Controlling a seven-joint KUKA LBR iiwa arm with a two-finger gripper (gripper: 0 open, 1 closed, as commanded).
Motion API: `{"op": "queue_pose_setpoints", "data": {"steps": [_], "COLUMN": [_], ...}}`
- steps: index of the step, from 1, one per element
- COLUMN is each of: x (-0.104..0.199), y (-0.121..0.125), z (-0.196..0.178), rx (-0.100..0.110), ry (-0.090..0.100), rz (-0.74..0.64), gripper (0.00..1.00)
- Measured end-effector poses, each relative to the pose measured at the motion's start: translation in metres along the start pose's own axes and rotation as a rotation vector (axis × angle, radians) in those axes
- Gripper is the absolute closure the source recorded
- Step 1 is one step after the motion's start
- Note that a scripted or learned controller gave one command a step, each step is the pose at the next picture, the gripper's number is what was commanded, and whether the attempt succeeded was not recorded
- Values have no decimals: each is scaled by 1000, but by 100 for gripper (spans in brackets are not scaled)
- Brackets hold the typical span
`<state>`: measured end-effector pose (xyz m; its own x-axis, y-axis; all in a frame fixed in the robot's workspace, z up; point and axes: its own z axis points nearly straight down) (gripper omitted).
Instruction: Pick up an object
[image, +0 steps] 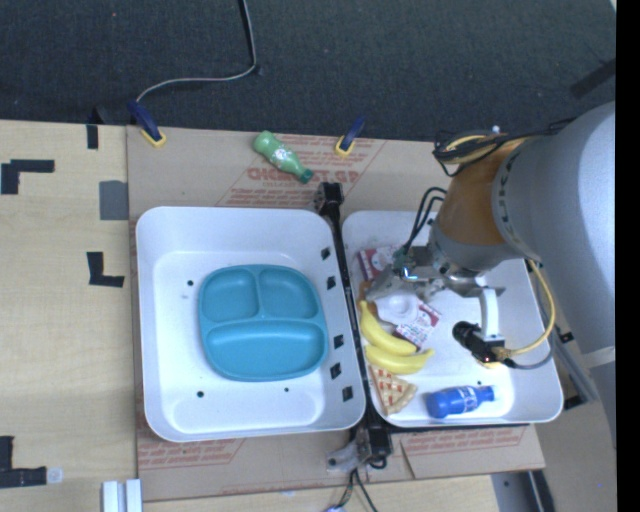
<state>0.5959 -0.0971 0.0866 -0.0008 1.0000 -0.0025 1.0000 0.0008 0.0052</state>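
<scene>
The right bin (535, 385) holds a yellow banana (390, 343), a pizza-slice toy (392, 388), a blue bottle (459, 400) lying on its side, and some small red-and-white packets (417, 322). My gripper (404, 272) reaches down into the left part of this bin, just above the packets and the banana's upper end. The grey arm with its orange band (480, 200) covers the bin's upper right. Nothing is visibly lifted.
The left bin (160, 250) holds a blue divided plate (263, 322). A green bottle (282, 157) lies on the cardboard behind the bins, between two yellow clamps (148, 125). A black divider (340, 300) runs between the bins. Cables loop around the wrist.
</scene>
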Motion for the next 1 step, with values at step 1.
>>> {"op": "queue_pose_setpoints", "data": {"steps": [1], "x": [-1], "y": [-70], "z": [-2], "rx": [6], "ry": [2], "rz": [1], "gripper": [0]}}
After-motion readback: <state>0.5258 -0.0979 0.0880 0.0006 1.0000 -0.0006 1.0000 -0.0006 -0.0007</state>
